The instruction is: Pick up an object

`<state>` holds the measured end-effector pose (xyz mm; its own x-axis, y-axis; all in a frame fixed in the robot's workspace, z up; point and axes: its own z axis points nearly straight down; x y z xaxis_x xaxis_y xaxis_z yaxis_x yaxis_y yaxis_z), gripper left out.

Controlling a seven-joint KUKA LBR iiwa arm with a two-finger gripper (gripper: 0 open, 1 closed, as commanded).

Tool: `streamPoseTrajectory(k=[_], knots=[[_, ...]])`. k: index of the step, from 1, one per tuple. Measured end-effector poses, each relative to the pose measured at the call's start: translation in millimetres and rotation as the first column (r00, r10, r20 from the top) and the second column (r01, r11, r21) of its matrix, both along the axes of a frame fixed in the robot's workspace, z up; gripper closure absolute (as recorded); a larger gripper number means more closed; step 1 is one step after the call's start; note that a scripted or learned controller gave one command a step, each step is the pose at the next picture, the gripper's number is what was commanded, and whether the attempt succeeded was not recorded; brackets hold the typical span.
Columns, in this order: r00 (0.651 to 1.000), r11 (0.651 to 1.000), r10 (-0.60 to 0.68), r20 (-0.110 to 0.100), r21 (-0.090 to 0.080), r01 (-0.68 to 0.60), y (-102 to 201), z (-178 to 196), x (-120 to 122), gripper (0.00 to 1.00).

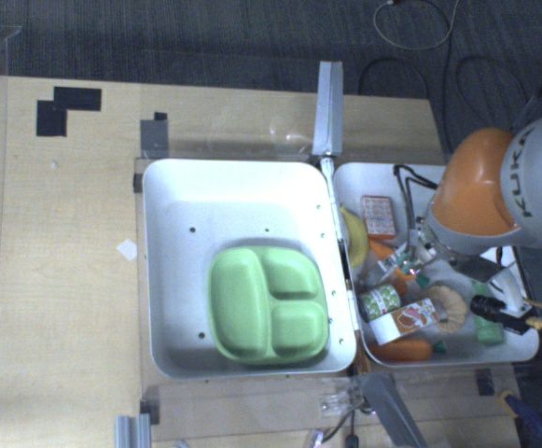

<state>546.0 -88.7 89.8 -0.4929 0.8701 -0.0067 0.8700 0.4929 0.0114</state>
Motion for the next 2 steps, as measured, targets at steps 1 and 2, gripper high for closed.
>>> streamPoseTrajectory(k=[1, 2], knots=[[1.000, 1.000, 0.001, 0.010, 0.001, -0.001, 1.8, 12.8, 3.2, 1.00], [0.987, 0.987, -0.160, -0.006, 0.002, 0.160, 42.5, 142.6, 5.6, 1.00]])
